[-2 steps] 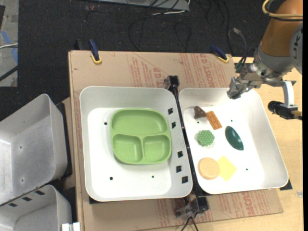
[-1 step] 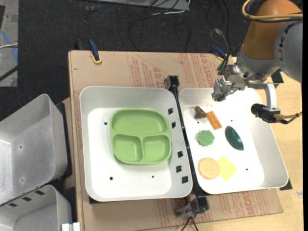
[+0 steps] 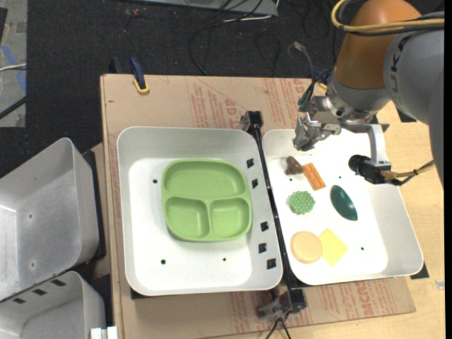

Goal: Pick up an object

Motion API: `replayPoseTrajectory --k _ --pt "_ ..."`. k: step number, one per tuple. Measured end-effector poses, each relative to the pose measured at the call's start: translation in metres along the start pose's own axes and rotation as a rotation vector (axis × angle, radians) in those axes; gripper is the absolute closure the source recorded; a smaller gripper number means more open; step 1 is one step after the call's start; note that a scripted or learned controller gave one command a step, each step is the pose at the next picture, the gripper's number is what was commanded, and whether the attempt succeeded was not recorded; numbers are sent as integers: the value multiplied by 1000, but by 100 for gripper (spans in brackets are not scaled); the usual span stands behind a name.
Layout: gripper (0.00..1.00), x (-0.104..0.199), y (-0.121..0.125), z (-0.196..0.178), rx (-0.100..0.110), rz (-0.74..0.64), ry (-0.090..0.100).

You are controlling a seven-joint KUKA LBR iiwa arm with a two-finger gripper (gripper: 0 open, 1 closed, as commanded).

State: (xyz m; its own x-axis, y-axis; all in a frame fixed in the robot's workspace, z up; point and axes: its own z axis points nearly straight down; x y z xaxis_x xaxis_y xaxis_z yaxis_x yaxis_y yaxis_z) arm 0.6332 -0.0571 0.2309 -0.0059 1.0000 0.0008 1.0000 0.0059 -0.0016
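From the camera above the counter (image 3: 183,101), I reach in from the right, my grey arm (image 3: 417,55) bending down so my gripper (image 3: 305,141) hangs over the far left corner of the right bin (image 3: 395,260). Whether my fingers are apart or together I cannot tell; they are small and dark against the bin's wall, and I see nothing between them.

The things I could pick up all lie in that right bin. Nearest to me, just below and a little toward the bin's middle, is a small brown piece (image 3: 293,165), touching or nearly touching an orange block (image 3: 313,176) that lies at a slant. Further toward the front are a green bumpy ball (image 3: 301,203), a dark green leaf-shaped piece (image 3: 344,202), a round tan disc (image 3: 306,246) and a yellow square (image 3: 332,246), these last two side by side. They are loosely scattered, so most offer room for a grasp.

The left bin (image 3: 141,260) holds a green divided plate (image 3: 207,200), lying flat in its middle.

My judgement is that I am placed for the brown piece, it being closest, and the pick is not yet done
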Motion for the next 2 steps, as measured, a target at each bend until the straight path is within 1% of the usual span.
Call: replayPoseTrajectory --k 1,2 --pt "100 56 0 9 0 1 -1" --pt "100 113 -8 -3 -3 -2 0"
